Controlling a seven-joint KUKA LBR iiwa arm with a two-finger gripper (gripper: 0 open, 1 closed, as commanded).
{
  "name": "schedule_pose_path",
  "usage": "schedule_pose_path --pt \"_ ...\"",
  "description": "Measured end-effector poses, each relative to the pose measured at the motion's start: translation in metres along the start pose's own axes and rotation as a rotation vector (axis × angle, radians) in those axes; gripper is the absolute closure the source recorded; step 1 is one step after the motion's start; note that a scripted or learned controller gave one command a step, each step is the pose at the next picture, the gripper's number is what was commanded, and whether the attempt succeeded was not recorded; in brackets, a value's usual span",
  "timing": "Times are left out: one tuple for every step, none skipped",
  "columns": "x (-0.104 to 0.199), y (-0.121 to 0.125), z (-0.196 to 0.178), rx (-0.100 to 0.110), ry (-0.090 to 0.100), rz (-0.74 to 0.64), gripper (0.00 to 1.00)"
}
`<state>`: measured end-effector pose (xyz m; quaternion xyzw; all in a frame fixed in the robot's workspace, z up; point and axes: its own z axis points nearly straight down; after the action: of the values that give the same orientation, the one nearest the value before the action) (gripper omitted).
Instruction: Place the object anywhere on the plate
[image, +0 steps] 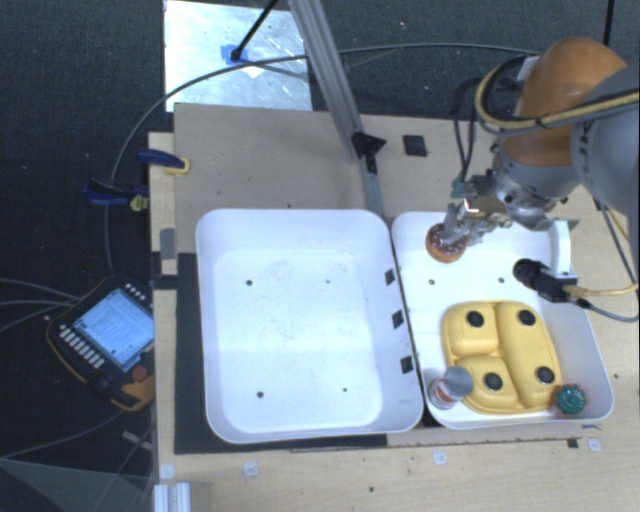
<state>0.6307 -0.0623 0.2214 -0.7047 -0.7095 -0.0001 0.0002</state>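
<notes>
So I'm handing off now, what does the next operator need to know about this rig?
Gripper: low over the upper left corner of the right bin, at a small brown round object; whether it grips it can't be told.
Yellow sectioned plate: lower half of the right bin, nothing resting on it.
Beside the plate: a grey-capped piece at its lower left edge, a small teal object at its lower right corner.
Left bin: no job items.
Done: nothing placed yet.
Left: get the brown object onto the plate.

Obscured and cropped items

Arm (585, 95): cut off at right edge. Gripper (455, 232): fingertips blurred against small brown object (445, 246); contact indeterminate. Pendant (105, 335) screen: illegible.
</notes>
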Motion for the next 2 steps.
schedule_pose_path --pt "0.055 -0.017 -0.009 -0.001 0.002 -0.004 1.0" --pt "0.111 -0.035 -0.004 0.001 0.001 -0.003 1.0"
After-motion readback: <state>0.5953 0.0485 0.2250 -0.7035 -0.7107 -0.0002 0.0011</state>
